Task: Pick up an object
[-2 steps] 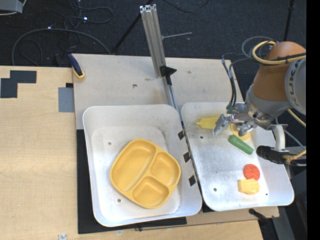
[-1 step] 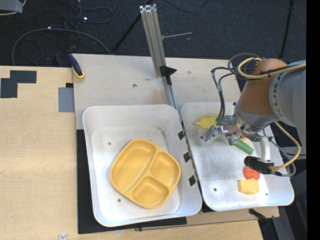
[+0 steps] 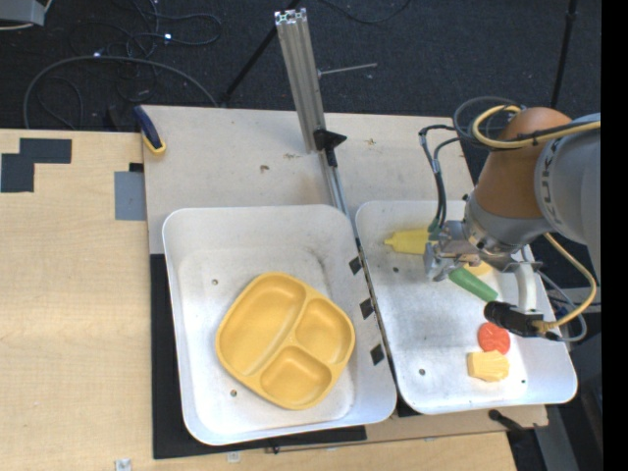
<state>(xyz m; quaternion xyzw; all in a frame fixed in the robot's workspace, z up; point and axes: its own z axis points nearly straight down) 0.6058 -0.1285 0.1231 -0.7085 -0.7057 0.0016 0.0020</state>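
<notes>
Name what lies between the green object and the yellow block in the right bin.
In the camera view, a red round object lies between the green object and the yellow block, just above the block.

Robotics lab, not a home or kitchen. Evidence: industrial arm [image 3: 530,180] with exposed cable loops over a bench [image 3: 235,155]; two white bins [image 3: 186,263] butted side by side; aluminium extrusion post [image 3: 302,77] standing at the bench's far edge; loose cables [image 3: 118,57] on dark carpet behind; toy plastic food and a yellow divided tray [image 3: 285,340] as test props.
</notes>
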